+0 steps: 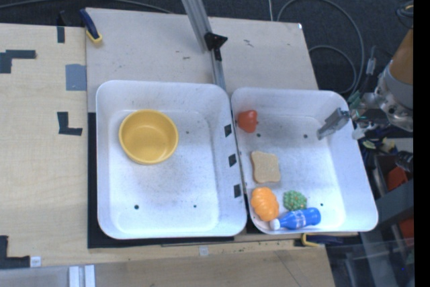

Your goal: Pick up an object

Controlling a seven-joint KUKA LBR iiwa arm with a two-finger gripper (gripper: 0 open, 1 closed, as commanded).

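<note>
The right bin [349, 175] holds a small red object [248, 120] at its far left, a slice of bread [266, 167] in the middle, and an orange fruit [265, 203], a green lumpy piece [294, 199] and a blue bottle [299, 218] along the near edge. A yellow bowl [148, 136] sits in the left bin [107, 178]. My gripper [332, 123] hangs over the right bin's far right corner, well apart from every object. Nothing shows between its grey fingers.
A slanted metal pole [195, 0] rises from behind the seam between the bins. Cables [316, 17] loop on the dark floor behind the bench. The arm's wrist [396, 101] sits just past the right bin's right rim.
</note>
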